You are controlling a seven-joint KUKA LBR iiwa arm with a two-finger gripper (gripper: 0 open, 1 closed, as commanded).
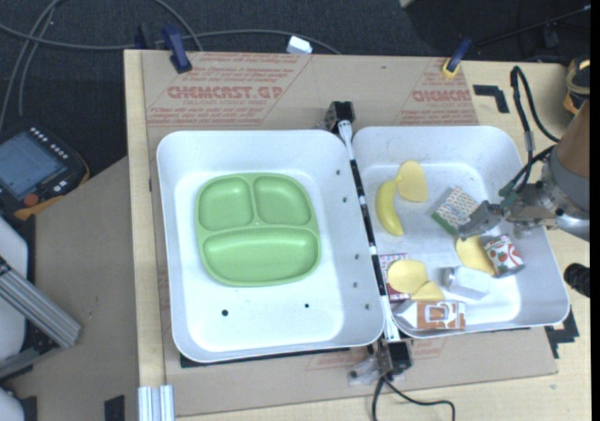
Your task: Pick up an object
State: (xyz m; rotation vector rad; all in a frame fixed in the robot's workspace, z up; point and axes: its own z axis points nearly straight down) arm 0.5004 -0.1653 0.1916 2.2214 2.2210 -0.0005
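Gripper: the gripper (487,216) hangs low in the right bin (441,140), reaching in from the right edge; whether its fingers are apart or together I cannot tell, since the tips blur into the clutter beneath them.
Nearest corner: a small orange and white carton (439,315) lies at the near rim of the right bin, just beside a clear plastic piece (464,282).
Yellow pieces, near: two yellow rounded shapes (412,278) sit against the divider side, touching a dark-edged card (392,264) that is partly under them.
Under the gripper: a red and white packet (503,255) lies just beside a yellow lump (473,253), both close below the gripper's tip.
Middle: a speckled grey packet (453,207) lies tilted, near the gripper's left side.
Farther in: a yellow banana (388,207) lies lengthwise by the divider, with another yellow piece (411,180) touching its far end.
Left bin: the left bin (187,152) holds a green divided plate (258,228), lying flat, well apart from the arm.
Beyond: brown board (225,82) under both bins, with blue clamps (175,47) at its far edge.
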